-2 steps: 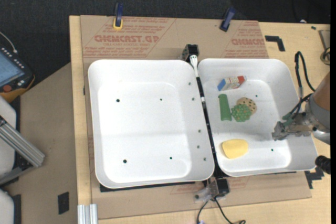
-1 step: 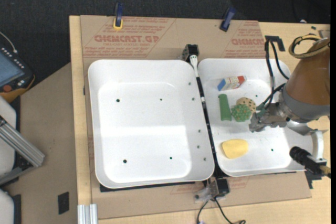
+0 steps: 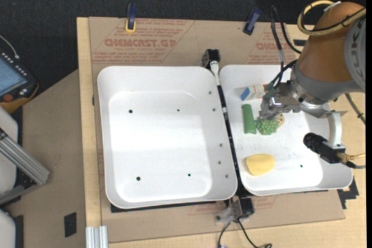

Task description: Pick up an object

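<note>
**Gripper low over the right bin's clutter**

The gripper (image 3: pixel 271 108) sits in the right bin (image 3: pixel 290 183) just above a green knobbly object (image 3: pixel 268 125) — whether its fingers are apart or together cannot be told. A green bar (image 3: pixel 249 119) lies beside it; a yellow lump (image 3: pixel 260 164) nearer the front.

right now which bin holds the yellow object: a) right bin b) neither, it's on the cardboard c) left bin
a: the yellow object lies on the floor of the right bin, near its front edge, below the green block and the gripper.
</note>
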`<state>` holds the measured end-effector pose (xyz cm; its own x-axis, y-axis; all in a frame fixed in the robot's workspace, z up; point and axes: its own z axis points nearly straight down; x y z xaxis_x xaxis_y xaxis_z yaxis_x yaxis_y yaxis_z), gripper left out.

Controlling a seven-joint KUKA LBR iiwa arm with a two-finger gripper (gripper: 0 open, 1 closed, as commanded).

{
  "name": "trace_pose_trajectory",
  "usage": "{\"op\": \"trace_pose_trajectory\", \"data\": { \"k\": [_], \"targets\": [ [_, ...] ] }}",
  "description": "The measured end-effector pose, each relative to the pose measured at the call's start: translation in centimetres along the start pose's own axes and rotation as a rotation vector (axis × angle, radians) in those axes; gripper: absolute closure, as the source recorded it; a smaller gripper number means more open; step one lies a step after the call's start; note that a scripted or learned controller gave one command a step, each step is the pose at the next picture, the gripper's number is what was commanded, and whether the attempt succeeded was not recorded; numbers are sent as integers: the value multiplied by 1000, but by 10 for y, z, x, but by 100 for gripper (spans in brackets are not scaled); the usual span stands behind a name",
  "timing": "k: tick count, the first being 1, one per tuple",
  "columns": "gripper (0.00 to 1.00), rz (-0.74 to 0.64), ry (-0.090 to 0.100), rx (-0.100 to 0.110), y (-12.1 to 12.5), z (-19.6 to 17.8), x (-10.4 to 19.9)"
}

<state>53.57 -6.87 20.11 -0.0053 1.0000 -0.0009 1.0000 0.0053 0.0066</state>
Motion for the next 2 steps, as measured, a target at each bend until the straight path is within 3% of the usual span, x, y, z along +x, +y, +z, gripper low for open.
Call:
{"op": "trace_pose_trajectory", "data": {
  "k": [1,2],
  "targets": [
    [100,-1,2,-7,-4,-112,41],
    [100,4,2,10,-48,-110,62]
  ]
}}
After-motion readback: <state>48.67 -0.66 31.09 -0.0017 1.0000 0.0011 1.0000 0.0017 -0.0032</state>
